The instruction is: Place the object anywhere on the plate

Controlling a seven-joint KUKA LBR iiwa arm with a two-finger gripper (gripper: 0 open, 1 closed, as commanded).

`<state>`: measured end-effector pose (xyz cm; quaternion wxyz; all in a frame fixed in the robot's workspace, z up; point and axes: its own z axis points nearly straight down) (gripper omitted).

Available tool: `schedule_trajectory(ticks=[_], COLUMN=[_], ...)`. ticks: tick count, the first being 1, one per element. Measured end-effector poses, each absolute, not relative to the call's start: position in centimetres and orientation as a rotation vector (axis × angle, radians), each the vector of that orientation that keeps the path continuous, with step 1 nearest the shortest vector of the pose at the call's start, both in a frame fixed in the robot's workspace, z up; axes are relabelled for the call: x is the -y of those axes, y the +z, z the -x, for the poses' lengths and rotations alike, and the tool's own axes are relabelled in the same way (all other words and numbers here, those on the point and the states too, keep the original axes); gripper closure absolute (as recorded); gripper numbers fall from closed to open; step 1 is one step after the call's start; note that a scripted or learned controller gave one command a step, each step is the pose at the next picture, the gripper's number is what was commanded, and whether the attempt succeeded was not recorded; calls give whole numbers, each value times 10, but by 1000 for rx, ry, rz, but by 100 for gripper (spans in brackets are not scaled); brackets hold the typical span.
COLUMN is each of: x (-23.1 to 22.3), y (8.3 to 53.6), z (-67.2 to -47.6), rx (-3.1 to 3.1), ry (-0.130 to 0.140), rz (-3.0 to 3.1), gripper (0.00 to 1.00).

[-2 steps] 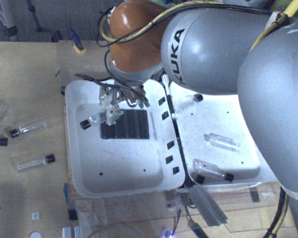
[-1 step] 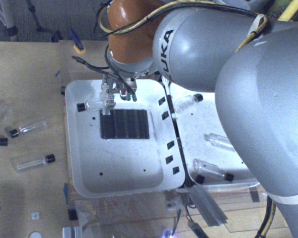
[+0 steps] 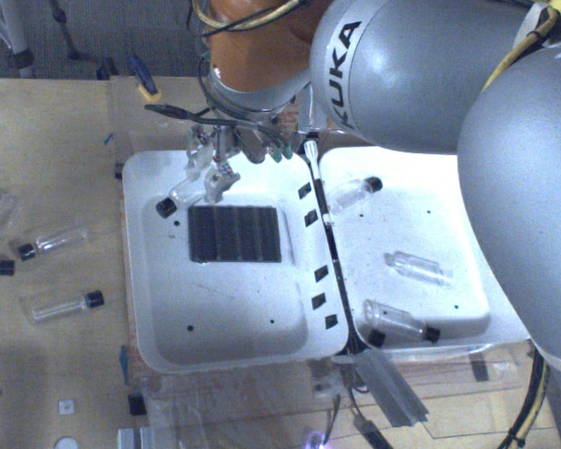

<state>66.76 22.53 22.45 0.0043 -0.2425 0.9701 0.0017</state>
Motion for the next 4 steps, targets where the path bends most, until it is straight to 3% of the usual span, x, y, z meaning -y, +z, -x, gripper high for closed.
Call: schedule_trajectory(ticks=[1, 2, 3, 4], x=[-224, -218, -212, -224], y=[206, 255, 231, 219], z=[-667, -667, -664, -667], rx=[-2932, -2681, -2971, -2468], ry=[4, 4, 2, 4], rz=[1120, 1618, 1014, 1932], gripper=[100, 100, 100, 100])
